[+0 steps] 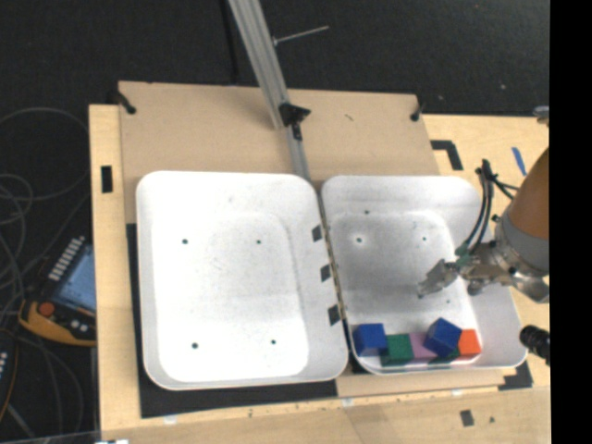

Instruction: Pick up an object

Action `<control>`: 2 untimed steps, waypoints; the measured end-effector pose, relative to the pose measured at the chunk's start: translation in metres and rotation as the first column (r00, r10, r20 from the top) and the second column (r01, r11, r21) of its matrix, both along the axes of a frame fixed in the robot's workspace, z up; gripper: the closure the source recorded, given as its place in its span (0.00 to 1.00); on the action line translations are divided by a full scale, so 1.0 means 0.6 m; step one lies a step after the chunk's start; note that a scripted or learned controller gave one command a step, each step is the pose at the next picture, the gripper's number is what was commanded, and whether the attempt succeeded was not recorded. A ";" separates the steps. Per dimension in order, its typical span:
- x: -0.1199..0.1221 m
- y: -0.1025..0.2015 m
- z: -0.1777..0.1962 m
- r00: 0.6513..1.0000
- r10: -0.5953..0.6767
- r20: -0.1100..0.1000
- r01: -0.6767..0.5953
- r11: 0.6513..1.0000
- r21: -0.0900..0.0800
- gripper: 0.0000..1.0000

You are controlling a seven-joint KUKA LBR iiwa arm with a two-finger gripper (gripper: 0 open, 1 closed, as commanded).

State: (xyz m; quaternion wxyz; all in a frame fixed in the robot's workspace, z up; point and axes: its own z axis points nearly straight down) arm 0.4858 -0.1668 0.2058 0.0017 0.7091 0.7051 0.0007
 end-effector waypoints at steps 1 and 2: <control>0.000 0.000 0.000 1.000 -0.002 0.001 0.002 1.000 0.000 0.00; 0.000 0.000 0.000 1.000 -0.003 0.001 0.003 1.000 -0.001 0.00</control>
